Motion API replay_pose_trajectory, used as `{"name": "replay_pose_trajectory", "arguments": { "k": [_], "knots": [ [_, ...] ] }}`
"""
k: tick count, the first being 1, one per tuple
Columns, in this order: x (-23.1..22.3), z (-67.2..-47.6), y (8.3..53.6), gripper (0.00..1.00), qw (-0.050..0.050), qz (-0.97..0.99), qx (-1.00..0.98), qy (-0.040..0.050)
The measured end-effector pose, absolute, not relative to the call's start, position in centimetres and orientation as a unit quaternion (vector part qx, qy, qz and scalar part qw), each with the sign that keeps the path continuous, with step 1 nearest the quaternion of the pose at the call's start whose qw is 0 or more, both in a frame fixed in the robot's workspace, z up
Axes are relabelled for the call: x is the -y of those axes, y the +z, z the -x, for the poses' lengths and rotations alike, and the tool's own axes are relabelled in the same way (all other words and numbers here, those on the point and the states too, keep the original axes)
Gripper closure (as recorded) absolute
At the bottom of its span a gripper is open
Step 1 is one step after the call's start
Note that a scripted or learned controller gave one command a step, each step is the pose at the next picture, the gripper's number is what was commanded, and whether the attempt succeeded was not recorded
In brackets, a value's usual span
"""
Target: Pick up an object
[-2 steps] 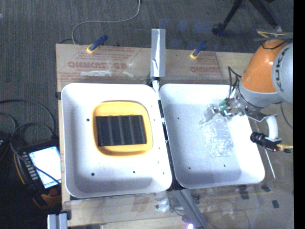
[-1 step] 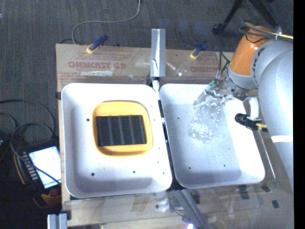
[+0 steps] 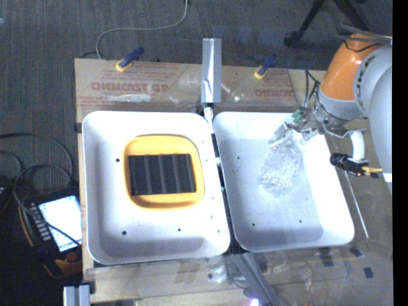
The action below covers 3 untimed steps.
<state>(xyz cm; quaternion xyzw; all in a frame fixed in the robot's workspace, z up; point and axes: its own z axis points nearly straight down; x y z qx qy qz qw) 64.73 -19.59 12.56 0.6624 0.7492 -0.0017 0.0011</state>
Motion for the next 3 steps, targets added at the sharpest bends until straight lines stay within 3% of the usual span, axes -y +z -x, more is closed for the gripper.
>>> {"name": "replay_pose_trajectory", "arguments": {
  "k": [1, 2, 3],
  "knots": [
    [19.3, -66.2, 8.9, 0.0, 0.004, -0.614, -0.789, -0.0003],
    [17.9, -61.7, 9.0, 0.0, 0.005, -0.584, -0.812, 0.0009],
    [20.2, -65.9, 13.9, 0.0, 0.001, -0.585, -0.811, 0.0002]
  ]
}}
